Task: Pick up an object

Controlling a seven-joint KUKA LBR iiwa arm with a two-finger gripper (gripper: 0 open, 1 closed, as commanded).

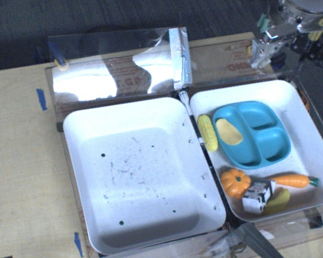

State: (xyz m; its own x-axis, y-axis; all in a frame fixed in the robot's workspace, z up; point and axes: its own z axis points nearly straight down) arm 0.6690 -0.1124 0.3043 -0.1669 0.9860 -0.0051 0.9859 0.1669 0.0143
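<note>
So the bench [22, 180] is a pale wood-look top taking up the left and middle of the frame, with a few black corner marks sitting along the left edge and bits of blue tape [41, 98] stuck near the bins. Beyond it, across the top of the frame, a dark floor or mat is showing. A shiny clear panel [120, 71] is lying flat just above the bins, catching a lot of glare.

The left bin [82, 133] is sitting in the middle of the frame, its floor just scuffed and speckled. The right bin [310, 130] is butting right up against it and is holding all the stuff: a blue divided plate [262, 138] in its upper half, with a yellow piece [230, 133] lying in the plate's left compartment. A corn cob [207, 132] is lying just left of the plate, by the bin's left wall. Along the lower part of the bin, a little orange pumpkin [235, 182] is sitting on the left, a carrot [291, 181] is stretching off to the right, and a small black-and-white box [257, 196] is resting just below them, touching something yellowish-green.

The gripper [264, 45] is hanging in the upper right of the frame, above the right bin's top edge and well apart from everything in it. Can't tell how far apart its jaws are from here.
</note>
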